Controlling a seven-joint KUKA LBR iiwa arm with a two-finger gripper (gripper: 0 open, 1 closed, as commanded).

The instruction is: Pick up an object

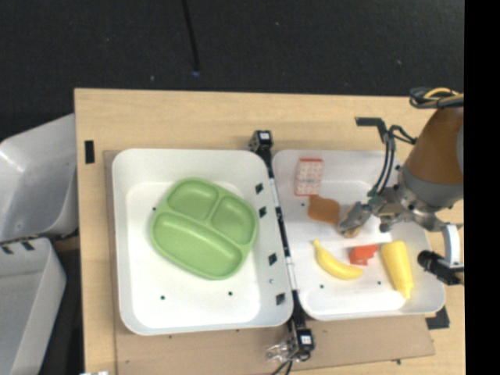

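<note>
Brown and flat, a small block point(323, 208) lies in the right-hand bin point(344, 307), just to the picture's left of the hand point(353, 222), which hangs low over the bin floor and nearly touches it; whether the hand is apart or together I cannot tell. A banana point(337, 262) lies below the hand with its long axis slanting down to the right, a red piece point(363, 253) and a yellow corn cob point(397, 266) beside it. My guess is the brown block is nearest for a grab.

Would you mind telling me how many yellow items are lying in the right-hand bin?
2. A banana lies near the bin's front middle, and a yellow corn-like piece lies to its right, beside the small red item. The arm may hide others.
</note>
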